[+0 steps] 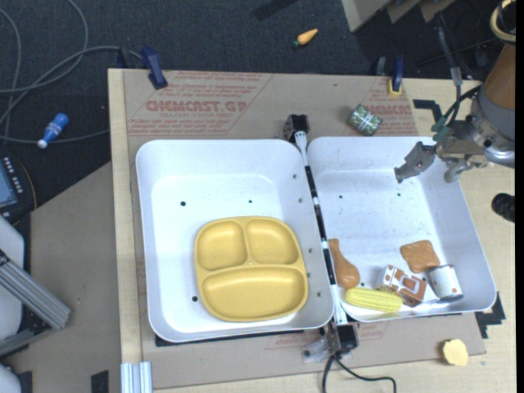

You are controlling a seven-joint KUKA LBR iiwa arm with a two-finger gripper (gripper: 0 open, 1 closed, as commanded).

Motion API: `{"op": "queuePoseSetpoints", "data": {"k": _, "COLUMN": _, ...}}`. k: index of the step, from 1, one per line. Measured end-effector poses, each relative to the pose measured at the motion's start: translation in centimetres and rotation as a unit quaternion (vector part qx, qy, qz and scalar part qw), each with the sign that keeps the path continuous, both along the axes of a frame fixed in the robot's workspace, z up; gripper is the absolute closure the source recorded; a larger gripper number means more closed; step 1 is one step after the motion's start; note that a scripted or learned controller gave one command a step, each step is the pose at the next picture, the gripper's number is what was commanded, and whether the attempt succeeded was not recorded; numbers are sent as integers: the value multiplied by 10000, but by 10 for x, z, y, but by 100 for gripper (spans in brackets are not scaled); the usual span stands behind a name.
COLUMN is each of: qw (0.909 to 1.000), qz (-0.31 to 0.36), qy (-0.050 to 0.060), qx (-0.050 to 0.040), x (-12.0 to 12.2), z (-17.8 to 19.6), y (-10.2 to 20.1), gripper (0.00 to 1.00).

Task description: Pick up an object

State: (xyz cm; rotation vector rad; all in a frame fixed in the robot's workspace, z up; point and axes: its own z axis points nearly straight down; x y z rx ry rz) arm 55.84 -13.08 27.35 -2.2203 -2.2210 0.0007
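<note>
Gripper (432, 164) hangs over the back of the right bin (368, 211), jaws spread wide, nothing between them. Pick not yet begun. Candidates cluster in that bin's near corner, well apart from the gripper: corn cob (372, 300), small carton (403, 284), brown toast piece (419, 255), white cup (444, 282), chicken drumstick (344, 267). Left bin (164, 178) holds a yellow divided plate (250, 268). Left to do: reach, descend, close, lift.

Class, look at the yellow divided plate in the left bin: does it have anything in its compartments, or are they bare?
Bare. The yellow plate lies flat in the left bin, and all three compartments show plain yellow.
</note>
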Motion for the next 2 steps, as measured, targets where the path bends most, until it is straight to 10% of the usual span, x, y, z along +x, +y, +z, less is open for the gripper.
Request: {"op": "queuePoseSetpoints", "data": {"k": 2, "qw": 10000, "qz": -18, "qy": 19, "qx": 11, "x": -49, "z": -194, "y": -82, "gripper": 0}}
